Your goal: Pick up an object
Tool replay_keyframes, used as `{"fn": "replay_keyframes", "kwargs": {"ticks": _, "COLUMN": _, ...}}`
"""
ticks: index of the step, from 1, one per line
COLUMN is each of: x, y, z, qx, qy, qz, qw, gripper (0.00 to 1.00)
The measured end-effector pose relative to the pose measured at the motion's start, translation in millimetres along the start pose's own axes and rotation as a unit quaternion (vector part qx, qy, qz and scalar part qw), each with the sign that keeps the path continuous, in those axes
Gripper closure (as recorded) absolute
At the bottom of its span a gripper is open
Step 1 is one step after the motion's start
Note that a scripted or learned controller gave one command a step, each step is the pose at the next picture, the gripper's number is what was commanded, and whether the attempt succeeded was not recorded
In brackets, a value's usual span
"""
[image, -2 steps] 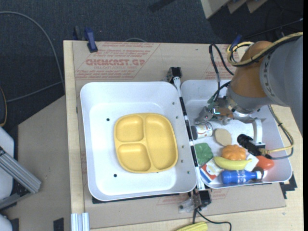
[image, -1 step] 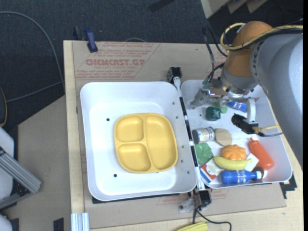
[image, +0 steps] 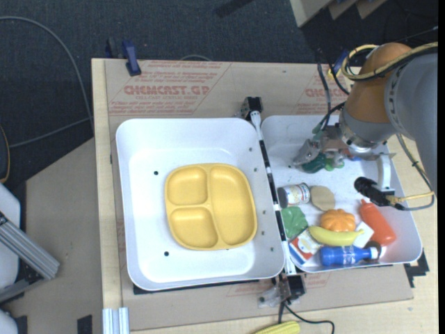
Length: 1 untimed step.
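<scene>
Looking down at a slant, we see a bench topped with brown printed cardboard, bearing two shallow white plastic bins side by side. The left bin holds a yellow three-compartment plastic plate, lying flat near the bin's middle. The right bin holds a cluster of small objects in its nearer half.

The grey arm with its orange band reaches in from the right, over the far part of the right bin. Its claw sits low there, over a small dark green object that lies just beneath it; we cannot tell whether the claw is spread or closed, nor whether it touches that object.

Nearer the camera we note a small silver can with a red label lying on its side beside the bin's left wall, a tan rounded object just to its right, and a green flat packet below the can. An orange pumpkin-shaped toy rests touching a yellow banana. A blue bottle with a white label lies on its side along the near wall. A red-orange bottle with a black cap lies at the right.
</scene>
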State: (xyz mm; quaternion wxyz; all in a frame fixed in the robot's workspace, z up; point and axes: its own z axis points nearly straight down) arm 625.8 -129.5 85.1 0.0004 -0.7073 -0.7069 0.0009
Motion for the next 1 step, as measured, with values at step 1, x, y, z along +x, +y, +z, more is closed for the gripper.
{"fn": "replay_keyframes", "kwargs": {"ticks": 1, "x": 0.6, "y": 1.1, "z": -10.7, "qx": -0.002, "qy": 0.0, "qz": 0.0, "qw": 1.0, "gripper": 1.0}}
